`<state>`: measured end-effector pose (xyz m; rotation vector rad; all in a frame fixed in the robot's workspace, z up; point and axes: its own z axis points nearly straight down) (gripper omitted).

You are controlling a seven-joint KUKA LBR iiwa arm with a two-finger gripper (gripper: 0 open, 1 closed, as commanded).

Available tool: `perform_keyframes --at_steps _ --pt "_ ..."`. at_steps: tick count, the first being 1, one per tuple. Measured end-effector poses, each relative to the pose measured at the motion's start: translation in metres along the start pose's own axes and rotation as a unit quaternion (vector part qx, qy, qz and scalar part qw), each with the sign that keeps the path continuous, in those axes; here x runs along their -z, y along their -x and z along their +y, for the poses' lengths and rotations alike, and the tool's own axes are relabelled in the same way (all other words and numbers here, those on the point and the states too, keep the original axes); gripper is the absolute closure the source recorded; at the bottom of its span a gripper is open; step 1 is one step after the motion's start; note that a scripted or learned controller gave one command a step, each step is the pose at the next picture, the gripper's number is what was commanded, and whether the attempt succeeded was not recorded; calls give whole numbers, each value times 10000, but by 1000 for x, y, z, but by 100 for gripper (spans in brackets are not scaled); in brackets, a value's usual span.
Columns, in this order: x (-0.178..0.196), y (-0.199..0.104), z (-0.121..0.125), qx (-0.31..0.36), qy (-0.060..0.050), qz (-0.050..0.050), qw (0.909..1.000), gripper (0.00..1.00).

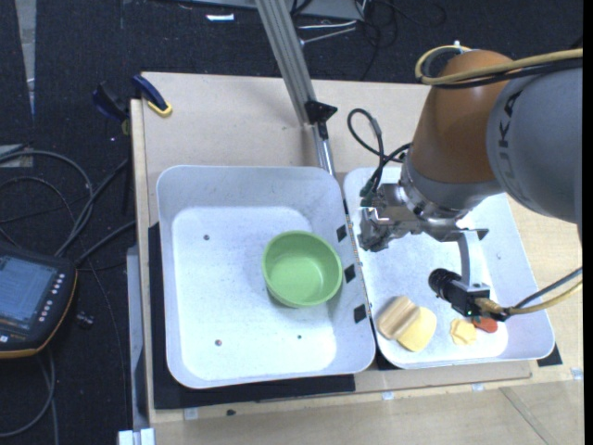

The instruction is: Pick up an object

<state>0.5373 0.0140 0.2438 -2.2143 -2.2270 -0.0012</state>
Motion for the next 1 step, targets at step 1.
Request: perform_keyframes --at_steps 1 --pt "-14 -55 -11 -3 -5 -3 10000 100"
